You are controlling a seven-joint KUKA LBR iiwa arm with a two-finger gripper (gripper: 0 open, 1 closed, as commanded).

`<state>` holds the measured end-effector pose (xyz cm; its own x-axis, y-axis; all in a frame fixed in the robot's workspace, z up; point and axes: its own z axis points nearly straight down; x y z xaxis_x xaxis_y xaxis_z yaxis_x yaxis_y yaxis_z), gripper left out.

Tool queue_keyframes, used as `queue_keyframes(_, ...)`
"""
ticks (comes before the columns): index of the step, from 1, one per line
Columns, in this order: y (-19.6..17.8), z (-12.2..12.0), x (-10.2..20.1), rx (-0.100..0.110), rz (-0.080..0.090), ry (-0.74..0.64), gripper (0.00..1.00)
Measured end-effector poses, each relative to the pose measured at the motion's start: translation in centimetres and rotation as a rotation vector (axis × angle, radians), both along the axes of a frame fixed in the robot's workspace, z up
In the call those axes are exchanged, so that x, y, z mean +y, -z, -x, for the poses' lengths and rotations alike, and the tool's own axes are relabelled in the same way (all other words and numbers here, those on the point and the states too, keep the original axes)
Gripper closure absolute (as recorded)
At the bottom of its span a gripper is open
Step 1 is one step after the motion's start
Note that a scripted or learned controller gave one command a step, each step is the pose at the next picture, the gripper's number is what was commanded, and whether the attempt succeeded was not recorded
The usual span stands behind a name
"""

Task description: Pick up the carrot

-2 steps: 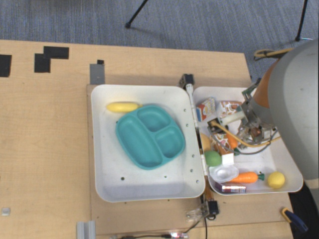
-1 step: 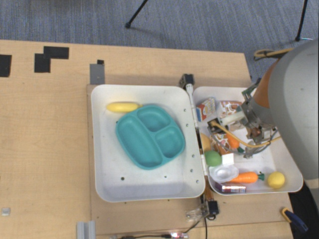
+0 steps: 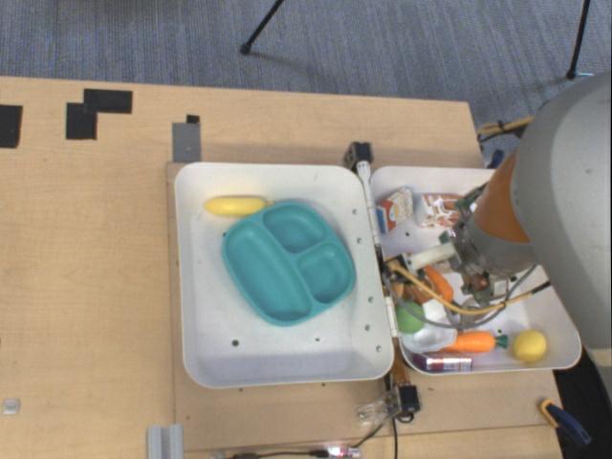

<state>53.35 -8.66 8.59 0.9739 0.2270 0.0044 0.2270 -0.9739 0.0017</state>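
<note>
The carrot [image 3: 475,341] is a small orange piece with a green tip. It lies near the front wall of the right bin [image 3: 497,365], between a white-and-purple tube [image 3: 442,361] and a yellow lemon [image 3: 529,345]. My gripper [image 3: 466,273] hangs over the middle of the right bin, below the orange wrist band, behind the carrot and apart from it. Cables and the wrist body hide its lower end. A second orange item [image 3: 438,281] lies just left of the gripper, partly hidden.
The left bin [image 3: 206,342] holds a teal divided plate [image 3: 289,261] and a yellow banana [image 3: 235,206] at its back left. Snack packets [image 3: 421,208] fill the right bin's back, and a green item [image 3: 409,317] lies by the divider. The grey arm covers the bin's right side.
</note>
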Motion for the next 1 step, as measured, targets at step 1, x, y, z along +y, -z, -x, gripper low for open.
queue_keyframes(1,-1.09,-0.16,0.00,-0.003,0.000,-0.004,1.00)
